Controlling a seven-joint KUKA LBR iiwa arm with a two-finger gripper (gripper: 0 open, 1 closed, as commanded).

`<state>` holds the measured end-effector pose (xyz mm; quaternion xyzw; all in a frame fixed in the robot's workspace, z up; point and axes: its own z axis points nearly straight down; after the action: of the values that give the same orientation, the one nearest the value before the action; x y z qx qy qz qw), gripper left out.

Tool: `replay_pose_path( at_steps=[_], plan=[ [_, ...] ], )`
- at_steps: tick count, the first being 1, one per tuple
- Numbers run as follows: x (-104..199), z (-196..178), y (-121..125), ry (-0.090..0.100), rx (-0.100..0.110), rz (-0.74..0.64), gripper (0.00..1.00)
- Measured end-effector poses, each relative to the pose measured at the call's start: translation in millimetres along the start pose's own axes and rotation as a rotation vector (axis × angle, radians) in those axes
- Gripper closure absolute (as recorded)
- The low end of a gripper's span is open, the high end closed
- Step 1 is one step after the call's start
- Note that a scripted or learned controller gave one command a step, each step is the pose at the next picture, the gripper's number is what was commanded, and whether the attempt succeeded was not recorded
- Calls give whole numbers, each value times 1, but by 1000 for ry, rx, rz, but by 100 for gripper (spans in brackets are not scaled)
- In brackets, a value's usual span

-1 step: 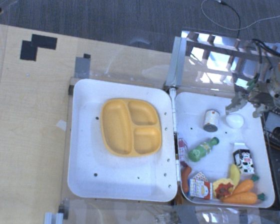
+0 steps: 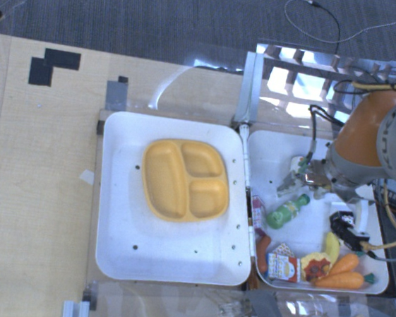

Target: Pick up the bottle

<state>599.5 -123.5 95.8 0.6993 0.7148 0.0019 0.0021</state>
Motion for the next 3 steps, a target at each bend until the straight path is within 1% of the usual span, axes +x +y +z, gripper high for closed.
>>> replay_pose_path(
  at_steps=[1, 2, 3],
  plan=[
    [21, 6, -9, -3, -7, -162, 0],
    [23, -7, -6, 0, -14, -164, 100],
    [23, -7, -6, 0, -14, -164, 0]
  ],
)
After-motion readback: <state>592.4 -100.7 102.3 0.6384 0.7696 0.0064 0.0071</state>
